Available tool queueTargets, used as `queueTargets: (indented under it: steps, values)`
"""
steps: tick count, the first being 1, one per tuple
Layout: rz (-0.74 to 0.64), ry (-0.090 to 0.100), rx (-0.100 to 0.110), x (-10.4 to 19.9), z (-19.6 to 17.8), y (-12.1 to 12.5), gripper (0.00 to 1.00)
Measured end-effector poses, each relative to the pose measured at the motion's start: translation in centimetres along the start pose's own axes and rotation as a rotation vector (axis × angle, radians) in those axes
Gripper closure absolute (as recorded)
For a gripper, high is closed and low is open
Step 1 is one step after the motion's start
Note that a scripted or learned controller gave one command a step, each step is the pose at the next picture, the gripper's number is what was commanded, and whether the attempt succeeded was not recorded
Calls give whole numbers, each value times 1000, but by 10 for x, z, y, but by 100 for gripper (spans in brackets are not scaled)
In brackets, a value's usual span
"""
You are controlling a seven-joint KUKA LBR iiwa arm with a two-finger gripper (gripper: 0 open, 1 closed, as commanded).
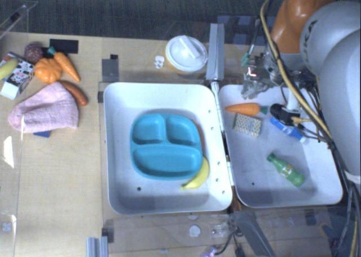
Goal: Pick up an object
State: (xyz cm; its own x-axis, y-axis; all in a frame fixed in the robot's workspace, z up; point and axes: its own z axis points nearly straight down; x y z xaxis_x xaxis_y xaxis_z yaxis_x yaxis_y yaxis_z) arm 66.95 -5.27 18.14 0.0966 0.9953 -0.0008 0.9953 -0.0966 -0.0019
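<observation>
Carrot [243, 109] is lying flat in the right bin [316, 194] near its top-left corner, tip pointing left, with the claw [255, 88] hovering just above it and nothing showing between the fingers; can't tell whether the claw is wide or narrow from this angle. Same bin is also carrying a speckled sponge block [248, 124] just below the carrot, a blue item [287, 131] to its right and a green bottle [286, 170] lower down. Left bin [113, 194] is holding a blue divided tray [164, 146] with a banana [197, 177] touching its lower-right corner.
</observation>
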Motion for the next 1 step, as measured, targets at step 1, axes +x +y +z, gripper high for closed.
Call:
queueTargets:
  steps: [1]
  values:
    - [0, 0, 1, 0, 0, 0, 0]
